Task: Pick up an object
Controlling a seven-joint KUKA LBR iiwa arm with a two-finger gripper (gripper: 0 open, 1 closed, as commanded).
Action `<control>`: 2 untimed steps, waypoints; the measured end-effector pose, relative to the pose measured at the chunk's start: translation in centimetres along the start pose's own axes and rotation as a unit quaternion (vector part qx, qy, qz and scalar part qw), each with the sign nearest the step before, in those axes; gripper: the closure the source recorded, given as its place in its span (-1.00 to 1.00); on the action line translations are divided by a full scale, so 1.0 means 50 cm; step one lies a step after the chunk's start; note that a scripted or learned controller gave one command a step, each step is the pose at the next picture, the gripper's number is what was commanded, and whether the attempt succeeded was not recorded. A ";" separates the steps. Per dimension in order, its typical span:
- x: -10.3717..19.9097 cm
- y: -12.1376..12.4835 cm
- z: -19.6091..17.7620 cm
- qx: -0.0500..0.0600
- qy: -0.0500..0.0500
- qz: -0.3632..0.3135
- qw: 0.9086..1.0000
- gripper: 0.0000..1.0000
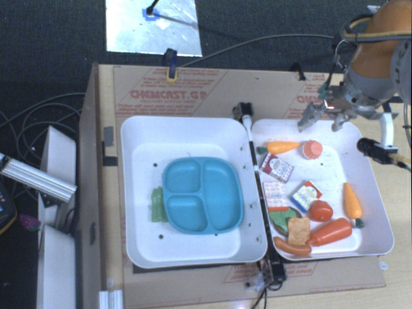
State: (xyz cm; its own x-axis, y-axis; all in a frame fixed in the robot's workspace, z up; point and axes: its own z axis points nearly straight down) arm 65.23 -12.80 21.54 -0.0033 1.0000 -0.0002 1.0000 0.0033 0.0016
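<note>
Desk (193, 89) is brown board on dark carpet, cables left. Left bin (138, 172) holds a blue divided plate (203, 195); right bin (367, 192) is crowded with toy food (carrot (283, 147) and pink cup (312, 149) near the back rim). Fingers (325, 116) spread apart, gripping nothing, above the right bin's back edge.

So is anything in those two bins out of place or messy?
Mostly one thing: a green piece sits wedged beside the blue divided plate in the left bin, apart from the toy food jumbled in the right bin.
</note>
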 end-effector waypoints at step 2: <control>0.084 0.030 0.262 0.004 -0.001 0.002 1.000 -1.00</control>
State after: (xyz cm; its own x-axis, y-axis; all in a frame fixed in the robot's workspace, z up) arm 66.72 -8.60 8.44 -0.0002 1.0000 -0.0016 1.0000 0.0002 -0.0064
